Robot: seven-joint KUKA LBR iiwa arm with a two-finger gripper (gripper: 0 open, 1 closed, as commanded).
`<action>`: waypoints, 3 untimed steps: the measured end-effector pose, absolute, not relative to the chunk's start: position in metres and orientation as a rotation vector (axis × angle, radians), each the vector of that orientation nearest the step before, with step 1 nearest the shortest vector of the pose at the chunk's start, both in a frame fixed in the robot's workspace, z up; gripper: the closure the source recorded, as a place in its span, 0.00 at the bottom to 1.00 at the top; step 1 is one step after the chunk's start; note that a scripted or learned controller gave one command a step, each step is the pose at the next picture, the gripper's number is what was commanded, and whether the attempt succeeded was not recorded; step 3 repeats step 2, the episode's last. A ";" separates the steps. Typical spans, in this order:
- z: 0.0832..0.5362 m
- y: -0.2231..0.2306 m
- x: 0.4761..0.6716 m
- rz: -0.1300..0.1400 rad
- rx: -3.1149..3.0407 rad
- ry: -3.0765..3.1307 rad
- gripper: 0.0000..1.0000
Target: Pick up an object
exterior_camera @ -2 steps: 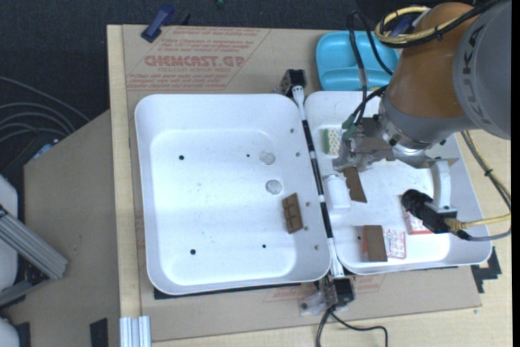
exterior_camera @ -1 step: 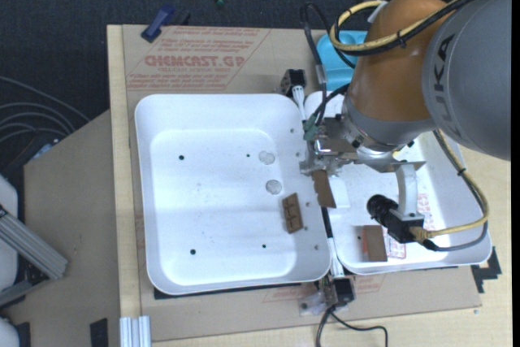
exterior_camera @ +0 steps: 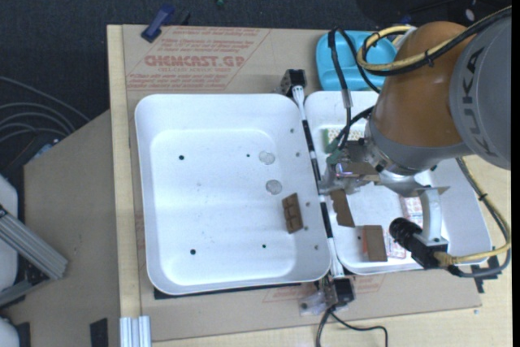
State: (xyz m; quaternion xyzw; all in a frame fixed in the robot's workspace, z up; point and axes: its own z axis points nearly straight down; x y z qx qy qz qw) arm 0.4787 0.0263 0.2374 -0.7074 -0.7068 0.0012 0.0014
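Readable print: red lettering on the cardboard sheet, white letters on the arm.

Stamped in red along the far edge of the cardboard sheet (exterior_camera: 203,53) covering the bench, beyond the left bin: "CHEMCAST G P", the last letters uncertain; smaller red lines above and below too fine to read. Printed in white on the grey arm housing (exterior_camera: 494,106) at the right edge: "KU", cut off by the frame. Red-and-white printed card (exterior_camera: 413,211) in the right bin: markings too small to make out.
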 end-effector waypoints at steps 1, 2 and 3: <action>0.265 -0.005 0.502 0.000 -2.222 -2.221 1.00; 0.249 0.068 0.479 0.004 -2.218 -2.220 1.00; 0.249 0.068 0.479 0.004 -2.218 -2.220 1.00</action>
